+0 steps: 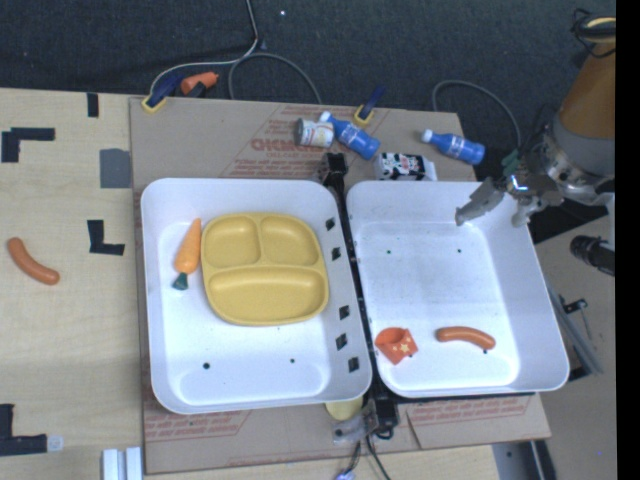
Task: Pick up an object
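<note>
Two fingers of the end effector (497, 204) stand spread apart with nothing between them, poised at the far right corner of the right bin (520, 268), above its rim. The grey arm with its orange band (592, 93) enters from the right edge.

Candidates in the right bin: a toy sausage (465, 337) lying roughly crosswise near the near wall, and a small orange-red block-like toy (396, 344) just left of it, close to the inner wall. The two are near each other but apart. Rest of that bin floor bare.

Judgement: the sausage is the better target. To do it well, travel toward the near side of the bin, turn the wrist so the fingers straddle the sausage's narrow width, not its length, and come straight down at its middle. It sits near the near wall, so keep the finger on that side clear of the rim. The orange-red toy is tighter against the inner wall; less finger room there.

Left bin (165, 298): yellow divided plate (265, 268), toy carrot (188, 249) touching or just beside the plate's left edge. A long reach across the clipped join.

On the counter (60, 188) outside: second sausage (32, 261) far left, small bottles (350, 136) beyond the bins' far rims, cables. Open room is best over the middle of the right bin.
</note>
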`<state>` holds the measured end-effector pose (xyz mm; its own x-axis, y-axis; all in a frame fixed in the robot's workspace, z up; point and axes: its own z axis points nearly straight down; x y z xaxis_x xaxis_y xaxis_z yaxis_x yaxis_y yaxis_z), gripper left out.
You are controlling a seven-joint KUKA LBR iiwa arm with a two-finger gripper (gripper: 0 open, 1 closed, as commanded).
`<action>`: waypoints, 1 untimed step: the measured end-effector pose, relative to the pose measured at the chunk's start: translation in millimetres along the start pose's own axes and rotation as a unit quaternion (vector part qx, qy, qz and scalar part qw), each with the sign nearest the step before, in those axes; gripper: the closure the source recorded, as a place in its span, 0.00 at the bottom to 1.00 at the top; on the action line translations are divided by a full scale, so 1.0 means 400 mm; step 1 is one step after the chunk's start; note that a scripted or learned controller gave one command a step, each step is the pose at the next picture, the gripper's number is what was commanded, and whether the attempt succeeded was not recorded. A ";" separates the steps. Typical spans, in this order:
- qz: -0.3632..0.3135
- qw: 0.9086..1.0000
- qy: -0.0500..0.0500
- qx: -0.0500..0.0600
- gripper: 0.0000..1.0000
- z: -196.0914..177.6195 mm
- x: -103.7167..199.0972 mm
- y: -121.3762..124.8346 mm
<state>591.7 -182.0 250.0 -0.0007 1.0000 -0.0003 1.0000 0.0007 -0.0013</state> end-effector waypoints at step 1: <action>0.004 1.000 0.001 0.006 0.00 0.245 -0.111 -0.162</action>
<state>526.7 -226.6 152.0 0.0066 1.0000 0.0018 0.9999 -0.0066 -0.0137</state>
